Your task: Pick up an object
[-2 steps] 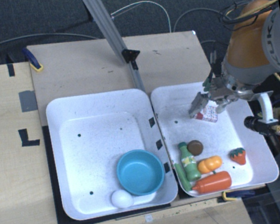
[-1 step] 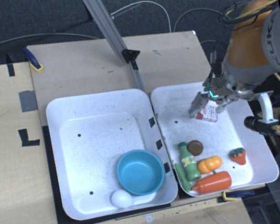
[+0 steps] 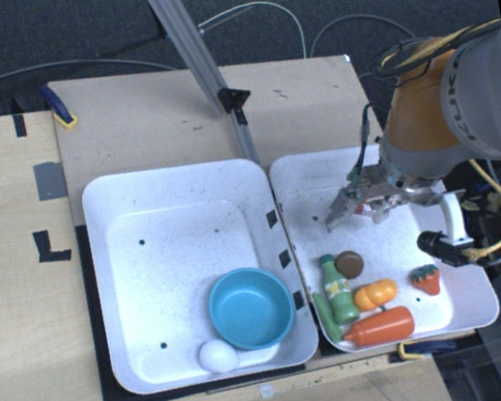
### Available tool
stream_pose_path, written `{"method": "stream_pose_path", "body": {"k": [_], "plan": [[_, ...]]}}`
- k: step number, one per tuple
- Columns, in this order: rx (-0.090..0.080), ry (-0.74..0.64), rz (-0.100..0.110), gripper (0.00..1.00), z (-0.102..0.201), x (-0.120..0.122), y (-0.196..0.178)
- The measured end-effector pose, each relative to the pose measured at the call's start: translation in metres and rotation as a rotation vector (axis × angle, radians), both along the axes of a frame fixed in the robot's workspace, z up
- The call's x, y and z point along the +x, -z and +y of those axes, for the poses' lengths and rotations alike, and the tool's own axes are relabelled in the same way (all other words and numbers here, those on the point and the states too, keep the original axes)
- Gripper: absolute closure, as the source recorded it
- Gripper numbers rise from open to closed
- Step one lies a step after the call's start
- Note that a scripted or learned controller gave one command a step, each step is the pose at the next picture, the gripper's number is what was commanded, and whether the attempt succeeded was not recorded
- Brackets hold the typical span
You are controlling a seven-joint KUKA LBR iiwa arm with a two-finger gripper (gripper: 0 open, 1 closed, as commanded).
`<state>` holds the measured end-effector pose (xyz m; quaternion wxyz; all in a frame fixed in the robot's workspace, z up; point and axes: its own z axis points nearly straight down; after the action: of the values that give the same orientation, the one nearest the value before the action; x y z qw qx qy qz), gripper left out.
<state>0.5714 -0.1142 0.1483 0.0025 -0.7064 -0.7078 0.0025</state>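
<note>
- The grey arm [image 3: 462, 102] with its orange band is seen reaching in from the right, over the right-hand shallow white bin [image 3: 309, 180].
- The two-finger gripper [image 3: 351, 206] is held above bare bin floor; its metal fingers [image 3: 337, 215] are spread apart, with nothing between them.
- The left-hand shallow white bin [image 3: 137, 204] lies well left of the gripper; a round blue plastic bowl [image 3: 249, 307] and a small white ball [image 3: 217, 354] are noted in its near corner.
- Below the gripper, toward the near wall: a red-orange plastic carrot [image 3: 382, 325], a green plastic bottle [image 3: 338, 294], an orange rounded toy [image 3: 376, 295], a brown round piece [image 3: 350, 265].
- Below and right of the gripper: a small red strawberry toy [image 3: 425, 280].
</note>
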Motion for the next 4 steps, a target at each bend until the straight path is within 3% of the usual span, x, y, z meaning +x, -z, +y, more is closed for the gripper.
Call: {"method": "stream_pose_path", "body": {"k": [1, 2, 4], "plan": [[0.0, 0.0, 0.001, 0.0, 0.001, -0.002, 0.054], [0.001, -0.001, -0.003, 1.0, 0.002, -0.001, 0.041], [0.0, 0.0, -0.012, 1.0, 0.005, -0.001, -0.06]]}}
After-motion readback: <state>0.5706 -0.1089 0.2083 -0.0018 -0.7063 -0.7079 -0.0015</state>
